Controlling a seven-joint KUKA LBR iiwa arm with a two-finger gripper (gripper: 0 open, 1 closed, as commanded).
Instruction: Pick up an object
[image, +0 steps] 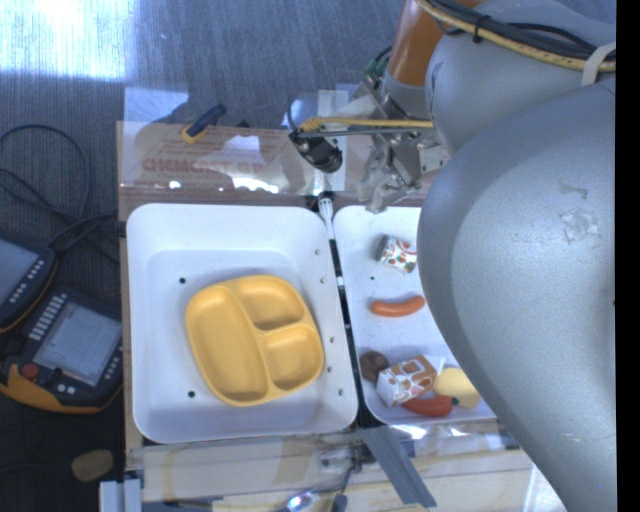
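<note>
My gripper (384, 185) hangs over the far edge of the right bin (352, 225), with nothing seen in it. Just in front of it lies a small white carton with red print (398, 254). Further forward in the same bin an orange-red sausage (397, 306) lies crosswise. At the near end a brown round piece (374, 364), a white and orange carton (410, 380), a yellow fruit (457, 385) and a red pepper (432, 406) sit crowded together. The grey arm covers the right part of this bin.
The left bin (160, 240) holds a yellow divided plate (255, 338). A ridge (338, 290) separates the two bins. Behind the bins a brown board (200, 160) carries clear plastic and a yellow-handled tool (203, 121). A teach pendant (55, 345) lies on the floor at left.
</note>
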